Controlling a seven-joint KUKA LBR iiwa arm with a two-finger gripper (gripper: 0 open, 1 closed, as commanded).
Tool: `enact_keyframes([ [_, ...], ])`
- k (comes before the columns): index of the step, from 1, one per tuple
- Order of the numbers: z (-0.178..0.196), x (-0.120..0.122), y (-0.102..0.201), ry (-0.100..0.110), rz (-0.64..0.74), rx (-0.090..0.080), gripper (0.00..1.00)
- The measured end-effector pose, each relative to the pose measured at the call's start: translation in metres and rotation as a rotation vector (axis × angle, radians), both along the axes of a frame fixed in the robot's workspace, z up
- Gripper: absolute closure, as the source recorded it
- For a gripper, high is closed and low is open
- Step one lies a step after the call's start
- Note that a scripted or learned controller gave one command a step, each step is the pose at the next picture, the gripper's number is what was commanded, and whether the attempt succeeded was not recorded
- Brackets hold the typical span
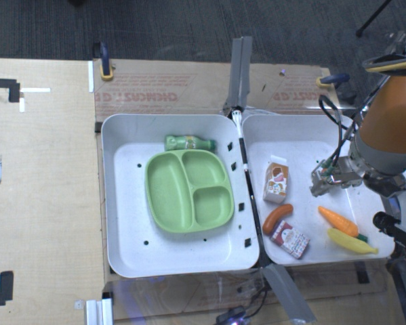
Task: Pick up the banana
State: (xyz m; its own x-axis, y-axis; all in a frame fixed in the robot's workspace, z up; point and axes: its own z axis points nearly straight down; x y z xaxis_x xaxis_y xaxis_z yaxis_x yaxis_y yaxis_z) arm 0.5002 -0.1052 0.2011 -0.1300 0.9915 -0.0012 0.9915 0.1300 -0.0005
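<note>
1. The left bin [114, 181] holds a green divided plate [189, 189] lying flat near its middle, with a small green bottle [188, 142] on its side just beyond the plate's far edge.
2. The right bin [294, 131] carries the rest: a small carton [276, 182] near the centre, a sausage [278, 218] just below it, and a red packet [289, 239] close beside the sausage toward the near wall.
3. Further right lies a carrot [337, 221], and the banana [352, 241] sits just beyond it, close against the carrot and near the bin's near right corner.
4. The gripper [323, 180] hangs over the right bin, above and a little left of the carrot, apart from the banana. Whether it is wide or narrow cannot be told from this view; nothing is seen held in it.
5. The step in hand looks like the approach: the banana is untouched on the bin floor.
6. The next move likely calls for shifting toward the near right corner, lining up across the banana's narrow width and descending without nudging the carrot.
</note>
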Motion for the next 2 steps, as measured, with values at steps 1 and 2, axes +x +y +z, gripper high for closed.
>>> enact_keyframes([
  [1, -0.004, 0.120, 0.074, 0.000, -0.063, 0.000, 1.00],
  [2, -0.079, 0.078, 0.007, 0.000, -0.103, 0.000, 1.00],
])
